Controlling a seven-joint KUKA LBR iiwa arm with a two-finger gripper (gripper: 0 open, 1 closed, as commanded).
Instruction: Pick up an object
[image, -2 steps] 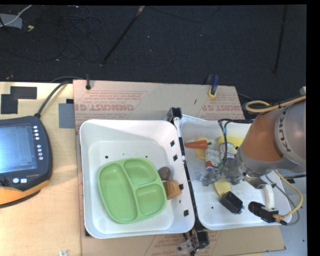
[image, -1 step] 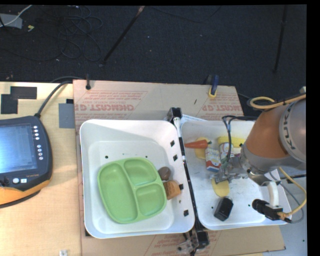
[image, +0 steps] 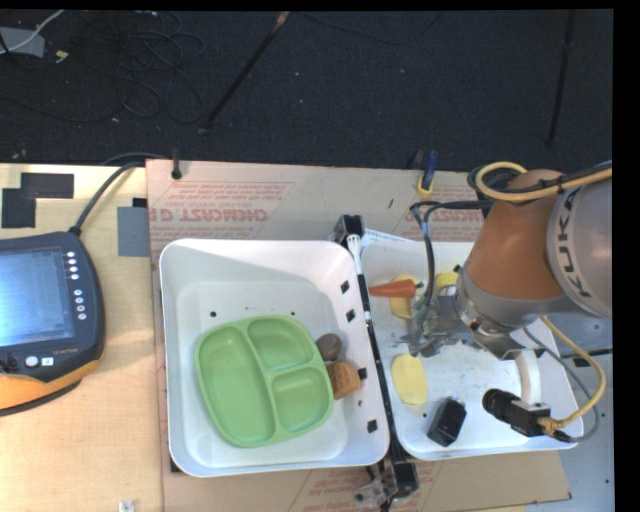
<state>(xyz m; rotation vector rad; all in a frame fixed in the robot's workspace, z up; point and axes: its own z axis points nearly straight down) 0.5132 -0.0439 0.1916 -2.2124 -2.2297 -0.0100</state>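
Observation:
My gripper (image: 424, 338) hangs low over the left half of the right bin (image: 480, 440), with the grey arm and its orange band coming in from the right. Just below it lies a pale yellow piece (image: 408, 379). An orange carrot-like item (image: 392, 289) lies near the bin's back left, with another yellow item (image: 405, 302) beside it. A small black object (image: 446, 421) rests near the front edge. The arm hides much of the bin's right side.
The left bin (image: 200, 270) holds a green divided plate (image: 262, 378). A dark brown round item (image: 329, 347) and a tan one (image: 344, 379) lie at the plate's right edge. A handheld control tablet (image: 40, 305) sits on the bench at far left.

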